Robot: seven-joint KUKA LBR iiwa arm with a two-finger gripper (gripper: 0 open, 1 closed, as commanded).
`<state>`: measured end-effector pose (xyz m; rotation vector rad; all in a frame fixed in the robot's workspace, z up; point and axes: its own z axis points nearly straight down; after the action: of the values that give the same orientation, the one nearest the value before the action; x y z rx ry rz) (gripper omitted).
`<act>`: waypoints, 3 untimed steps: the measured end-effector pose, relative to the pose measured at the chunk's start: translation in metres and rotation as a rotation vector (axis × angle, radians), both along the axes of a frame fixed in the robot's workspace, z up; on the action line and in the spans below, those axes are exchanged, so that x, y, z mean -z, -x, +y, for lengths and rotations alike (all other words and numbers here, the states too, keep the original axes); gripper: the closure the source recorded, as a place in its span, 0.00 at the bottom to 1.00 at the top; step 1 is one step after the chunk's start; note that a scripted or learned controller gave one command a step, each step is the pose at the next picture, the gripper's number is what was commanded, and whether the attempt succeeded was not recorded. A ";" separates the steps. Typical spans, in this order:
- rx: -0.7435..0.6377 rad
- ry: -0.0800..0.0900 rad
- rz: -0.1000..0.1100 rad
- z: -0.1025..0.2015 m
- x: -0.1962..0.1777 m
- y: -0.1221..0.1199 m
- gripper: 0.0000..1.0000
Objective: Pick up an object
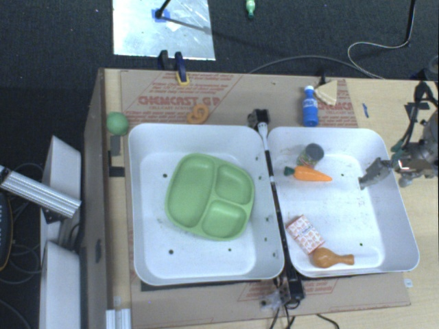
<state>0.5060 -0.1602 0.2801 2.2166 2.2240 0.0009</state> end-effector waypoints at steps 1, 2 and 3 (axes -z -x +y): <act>0.002 -0.001 0.004 -0.003 0.147 -0.021 0.00; 0.000 -0.001 0.001 -0.002 0.192 -0.079 0.00; 0.000 -0.004 0.028 0.044 0.197 -0.158 0.00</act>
<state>0.6641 -0.1158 0.0833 2.2328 2.2393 -0.0254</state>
